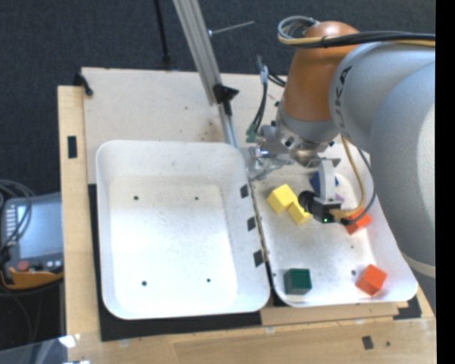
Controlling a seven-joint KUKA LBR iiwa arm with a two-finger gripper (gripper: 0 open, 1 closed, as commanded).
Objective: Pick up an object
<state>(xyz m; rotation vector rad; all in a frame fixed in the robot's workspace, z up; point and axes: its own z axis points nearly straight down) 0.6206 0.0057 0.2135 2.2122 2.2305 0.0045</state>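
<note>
Bright, even light (perhaps slightly soft).

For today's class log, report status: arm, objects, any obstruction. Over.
Arm over right bin, near its far end. Yellow block, green cube, orange cube lie loose in it; none lifted. Cables hang beside yellow block.

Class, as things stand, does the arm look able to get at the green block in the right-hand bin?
Probably yes. The green block sits alone near the right bin's front edge, nothing on or against it; the end effector is over that bin's far end.
</note>
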